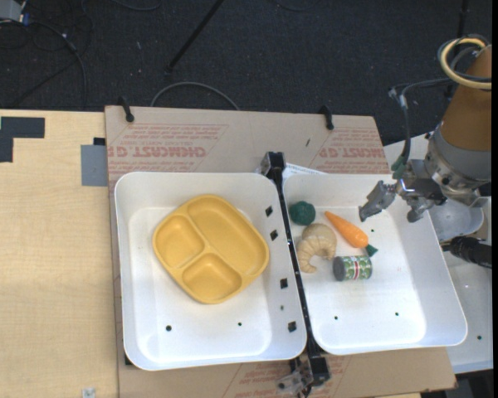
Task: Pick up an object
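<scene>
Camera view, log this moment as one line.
claw: open, above right bin | carrot: lying in bin, not gripped

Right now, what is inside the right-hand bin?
In the right bin: a green ball, a carrot, a croissant and a small can lying on its side, clustered near the divider. The gripper hangs over the bin's far edge.

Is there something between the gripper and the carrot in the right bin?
Nothing visible. The gripper hangs over the right bin; only bare bin floor separates it from the carrot.
</scene>
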